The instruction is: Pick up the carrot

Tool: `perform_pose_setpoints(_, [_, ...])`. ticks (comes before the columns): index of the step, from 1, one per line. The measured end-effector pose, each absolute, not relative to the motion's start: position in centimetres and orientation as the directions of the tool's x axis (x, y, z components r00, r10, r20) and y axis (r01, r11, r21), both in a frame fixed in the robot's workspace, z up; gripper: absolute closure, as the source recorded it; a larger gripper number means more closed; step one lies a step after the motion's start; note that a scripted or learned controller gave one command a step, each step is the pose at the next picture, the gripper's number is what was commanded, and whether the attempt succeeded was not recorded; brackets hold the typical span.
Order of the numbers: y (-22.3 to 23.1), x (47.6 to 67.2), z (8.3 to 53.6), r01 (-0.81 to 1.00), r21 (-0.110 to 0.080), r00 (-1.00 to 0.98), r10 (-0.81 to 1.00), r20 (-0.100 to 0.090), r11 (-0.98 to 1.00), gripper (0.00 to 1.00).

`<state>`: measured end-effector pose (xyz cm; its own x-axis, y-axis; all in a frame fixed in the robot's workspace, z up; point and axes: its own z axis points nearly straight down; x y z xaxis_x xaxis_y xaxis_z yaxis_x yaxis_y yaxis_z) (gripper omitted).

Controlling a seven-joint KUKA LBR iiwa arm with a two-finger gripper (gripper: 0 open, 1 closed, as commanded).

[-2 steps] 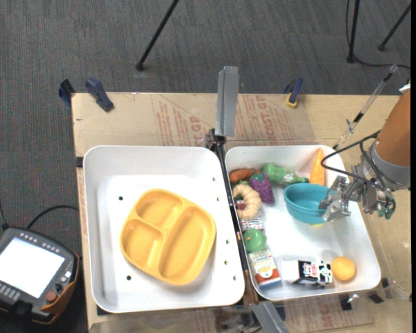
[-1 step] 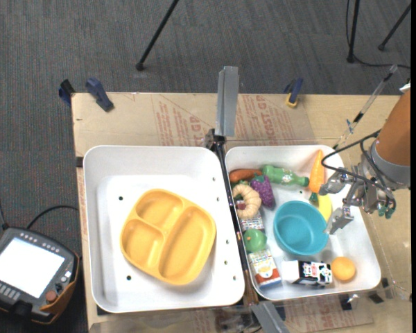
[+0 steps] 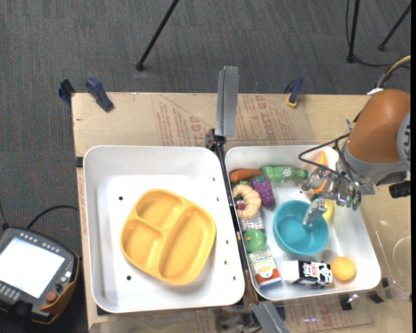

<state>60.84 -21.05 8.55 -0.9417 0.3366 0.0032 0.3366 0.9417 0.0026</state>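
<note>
Gripper poised over the blue bowl, finger spacing we cannot tell; carrot beyond the bowl, presumably its target.

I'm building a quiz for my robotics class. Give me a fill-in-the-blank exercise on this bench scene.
1. The yellow divided tray lies in the ____ bin.
2. The bowl in the right bin is coloured ____.
3. The tool hangs over the ____.
4. The orange carrot lies near the right bin's ____ edge, beside the arm.

Missing words: left; blue; bowl; far
</note>
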Motion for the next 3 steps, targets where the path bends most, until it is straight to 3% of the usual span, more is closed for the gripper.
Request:
perform_pose_setpoints(1, [-21.0,61.2,10.1,0.334,0.004,-0.943,0.334,-0.005,0.943,1.00])
perform_pose_setpoints(2, [-21.0,61.2,10.1,0.334,0.004,-0.943,0.334,-0.005,0.943,0.00])
perform_pose_setpoints(3, [-20.6,63.7,9.3,0.421,0.002,-0.907,0.421,-0.006,0.907,0.00])
